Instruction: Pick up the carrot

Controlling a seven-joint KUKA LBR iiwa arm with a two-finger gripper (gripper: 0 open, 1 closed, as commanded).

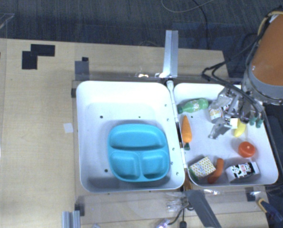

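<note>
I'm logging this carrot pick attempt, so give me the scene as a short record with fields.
target: carrot, lying along the left wall of the right bin
end effector: above the right bin, right of the carrot, apart from it
carrot held: no
right bin also holds: green packet, orange tomato-like piece, sausage, milk carton
left bin: holds a blue divided tray

The arm (274,51) is cut off at right.

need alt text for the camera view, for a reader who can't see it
Seen from above, a grey-and-orange robot arm hangs its gripper over the right white bin, apart from the carrot by the bin's left wall. A blue divided tray sits in the left bin.
</note>
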